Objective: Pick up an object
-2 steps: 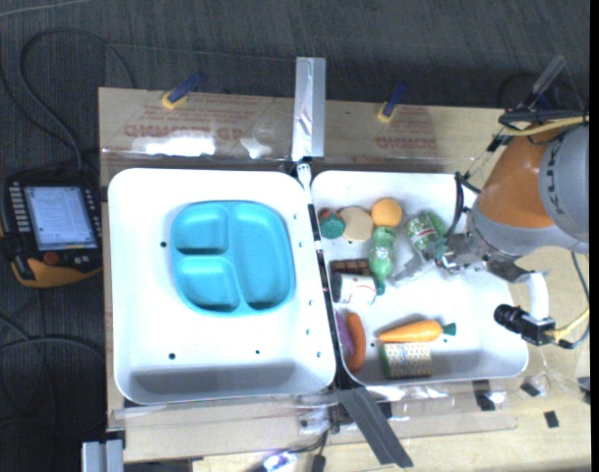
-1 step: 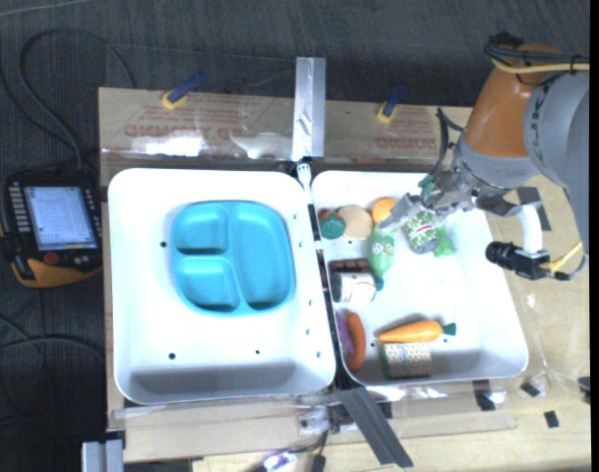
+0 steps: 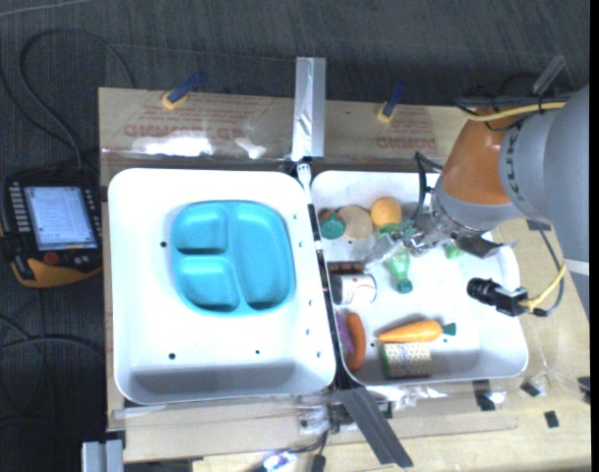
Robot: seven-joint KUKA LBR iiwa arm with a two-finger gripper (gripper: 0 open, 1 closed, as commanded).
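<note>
While the claw (image 3: pixel 417 232) hangs low in the crowded right bin (image 3: pixel 510 347), grip unreadable, open floor remains beside the carrot (image 3: pixel 409 331).

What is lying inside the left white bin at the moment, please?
The left bin holds a blue divided tray with three compartments, lying flat near its middle. Whatever might sit beneath the tray is covered from view.

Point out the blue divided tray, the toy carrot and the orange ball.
Blue divided plastic tray (image 3: pixel 232 256): camera view, its central ridge.
Orange toy carrot (image 3: pixel 410 331): camera view, mid-body.
Small orange ball (image 3: pixel 385 211): camera view, its top face.
</note>
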